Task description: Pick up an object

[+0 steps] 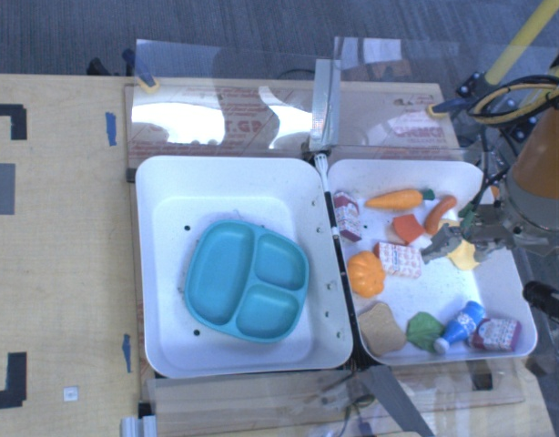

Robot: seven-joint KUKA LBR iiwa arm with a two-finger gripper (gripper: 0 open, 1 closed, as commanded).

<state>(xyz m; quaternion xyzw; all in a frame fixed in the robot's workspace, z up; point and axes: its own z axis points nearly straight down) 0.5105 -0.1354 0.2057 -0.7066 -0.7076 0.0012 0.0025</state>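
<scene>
Gripper (441, 247) low in the right bin (514, 285), fingers apart, clamped on nothing.

Just left of its tips sit the red block (408, 228) and white box (401, 259); the sausage (440, 213) lies just above, the carrot (395, 199) beyond. A yellow piece (463, 256) is beside it. The blue plate (247, 281) lies well left in the other bin (161, 208).

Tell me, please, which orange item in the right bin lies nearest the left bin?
The round orange fruit, beside the dividing wall; the carrot and sausage lie farther right.
</scene>
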